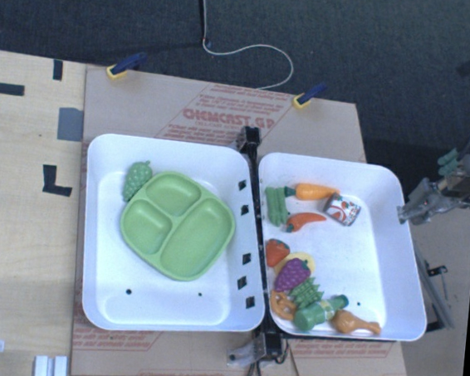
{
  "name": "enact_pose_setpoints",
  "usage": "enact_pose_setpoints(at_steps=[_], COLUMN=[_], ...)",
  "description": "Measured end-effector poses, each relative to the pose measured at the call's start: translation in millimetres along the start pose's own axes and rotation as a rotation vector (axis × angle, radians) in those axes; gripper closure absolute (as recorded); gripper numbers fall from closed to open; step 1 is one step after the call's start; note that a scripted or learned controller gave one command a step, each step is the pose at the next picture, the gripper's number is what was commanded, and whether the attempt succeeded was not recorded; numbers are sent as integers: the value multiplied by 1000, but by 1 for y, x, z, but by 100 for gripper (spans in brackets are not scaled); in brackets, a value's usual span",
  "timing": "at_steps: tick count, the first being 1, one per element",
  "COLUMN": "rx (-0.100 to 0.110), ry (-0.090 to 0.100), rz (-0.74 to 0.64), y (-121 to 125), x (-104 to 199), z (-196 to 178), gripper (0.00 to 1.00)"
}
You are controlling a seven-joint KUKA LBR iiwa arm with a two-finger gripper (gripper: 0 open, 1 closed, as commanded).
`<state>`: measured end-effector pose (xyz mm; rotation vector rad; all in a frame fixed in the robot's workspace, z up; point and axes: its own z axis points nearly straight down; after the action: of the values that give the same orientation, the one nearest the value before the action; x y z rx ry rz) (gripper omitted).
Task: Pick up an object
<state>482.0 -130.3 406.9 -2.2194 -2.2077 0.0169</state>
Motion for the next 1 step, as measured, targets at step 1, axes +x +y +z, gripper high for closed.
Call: enact_pose_setpoints(at_steps=[1], rx=[-31], ry=[-3], rz=[-10], y=[0], x=[29], z=[-136], gripper=[100])
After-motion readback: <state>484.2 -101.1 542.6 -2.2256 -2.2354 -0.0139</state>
